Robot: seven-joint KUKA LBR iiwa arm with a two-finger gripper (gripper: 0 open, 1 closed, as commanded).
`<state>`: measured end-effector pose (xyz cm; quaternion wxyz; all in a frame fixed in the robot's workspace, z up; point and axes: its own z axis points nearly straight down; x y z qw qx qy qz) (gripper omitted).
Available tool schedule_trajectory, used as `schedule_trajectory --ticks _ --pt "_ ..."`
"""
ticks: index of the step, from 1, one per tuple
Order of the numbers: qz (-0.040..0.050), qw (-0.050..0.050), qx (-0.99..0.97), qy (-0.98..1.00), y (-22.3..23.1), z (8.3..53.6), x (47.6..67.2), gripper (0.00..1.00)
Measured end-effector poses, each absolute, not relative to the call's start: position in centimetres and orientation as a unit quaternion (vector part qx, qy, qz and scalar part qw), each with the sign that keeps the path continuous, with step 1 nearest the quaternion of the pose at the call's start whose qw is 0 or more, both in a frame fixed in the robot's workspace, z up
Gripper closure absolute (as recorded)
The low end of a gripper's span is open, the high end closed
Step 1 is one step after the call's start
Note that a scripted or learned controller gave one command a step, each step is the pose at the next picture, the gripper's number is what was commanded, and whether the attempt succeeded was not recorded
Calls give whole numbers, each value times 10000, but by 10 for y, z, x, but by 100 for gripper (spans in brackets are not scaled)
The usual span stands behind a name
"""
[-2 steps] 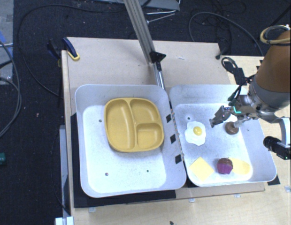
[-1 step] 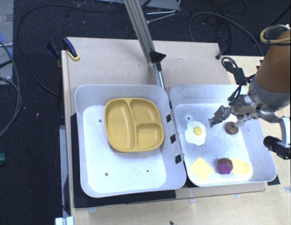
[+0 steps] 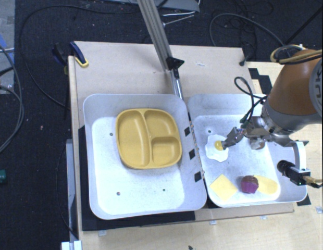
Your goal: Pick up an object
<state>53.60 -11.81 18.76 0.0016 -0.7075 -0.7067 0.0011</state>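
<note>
My fingers point(image 3: 230, 139) hang low in the right-hand shallow white plastic bin point(image 3: 286, 191), their dark tips just beside the flat toy fried egg point(image 3: 215, 151), a glossy white blob with a round yellow yolk that lies near this bin's left wall. The tips sit so close together and so dark against the egg's edge that I cannot tell how far apart they are, and I see nothing clearly gripped between them. Nearer the front wall lie three more pieces: a flat pale-yellow square like a slice of cheese point(image 3: 223, 186), a small rounded purple lump with a dull surface point(image 3: 249, 184) just beside it, and a soft yellow oval piece point(image 3: 267, 185) touching the purple lump on its far side. The bin floor between the egg and these three is bare speckled white, with open room toward the back wall. My orange-banded wrist point(image 3: 294, 95) looms over the right rim, cables looping off it. In the left-hand white bin point(image 3: 99, 191) rests a mustard-yellow plastic tray with three rounded compartments point(image 3: 149, 138), smooth and matte, with bare floor all around it. Both bins sit side by side on a pale wooden table point(image 3: 125, 66), and a grey metal pole point(image 3: 157, 33) slants down toward the gap between them.
</note>
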Motion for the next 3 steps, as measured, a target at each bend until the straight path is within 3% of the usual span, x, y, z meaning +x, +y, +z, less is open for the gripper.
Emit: schedule_trajectory --ticks 2,3 --pt "1 -1 -7077 -7065 -122 92 526 0" --pt "-13 -37 -7084 -7058 -123 105 528 100"
